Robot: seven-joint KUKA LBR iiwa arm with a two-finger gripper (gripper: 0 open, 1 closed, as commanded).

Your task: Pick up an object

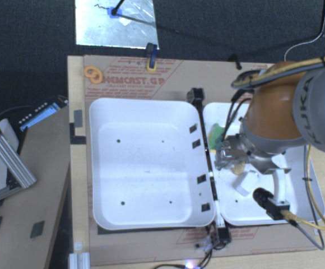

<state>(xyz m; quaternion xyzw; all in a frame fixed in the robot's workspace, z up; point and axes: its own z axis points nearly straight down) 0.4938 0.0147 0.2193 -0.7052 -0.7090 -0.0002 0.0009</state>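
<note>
From the overhead camera we see the arm (288, 102) lowered into the right bin (246, 214), its jaws hidden beneath the wrist, so we cannot tell their state. A green object (216, 132), perhaps soft, lies just beside it; the left bin (145, 161) sits alongside.

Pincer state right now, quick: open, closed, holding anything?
Pincer: cannot be told; it is low in the right bin, by a green item, under the arm's wrist.

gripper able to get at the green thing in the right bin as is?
Probably yes. The green thing lies uncovered by the right bin's left wall, just beside the arm's wrist. That wall and the divider sit close, so approach room looks tight.
</note>
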